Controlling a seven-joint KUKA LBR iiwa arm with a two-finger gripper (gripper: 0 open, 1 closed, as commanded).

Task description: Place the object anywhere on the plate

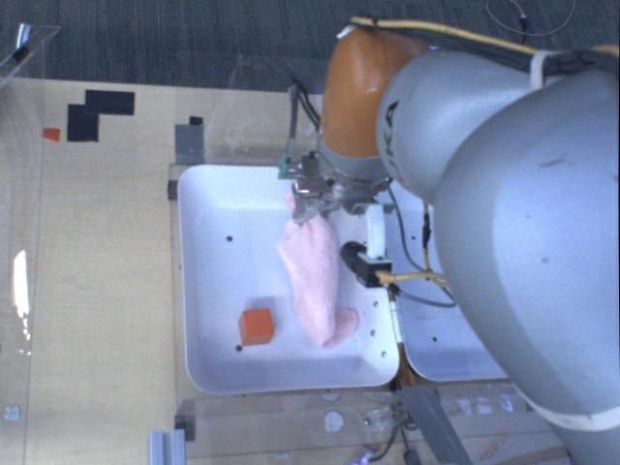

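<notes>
Over left white bin: gripper clamped on pink cloth, dangling toward six o'clock; orange block at seven.

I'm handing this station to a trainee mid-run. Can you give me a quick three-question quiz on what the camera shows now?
1. True or false: the orange block touches the pink cloth.
2. Where is the top end of the pink cloth? A) gathered at the hand; B) spread flat on the bench; C) draped over the bin's rim.
3. Which bin holds both the orange block and the pink cloth?

Key: 1. False, there is bare bin floor between them. 2. A. 3. The left bin.
</notes>
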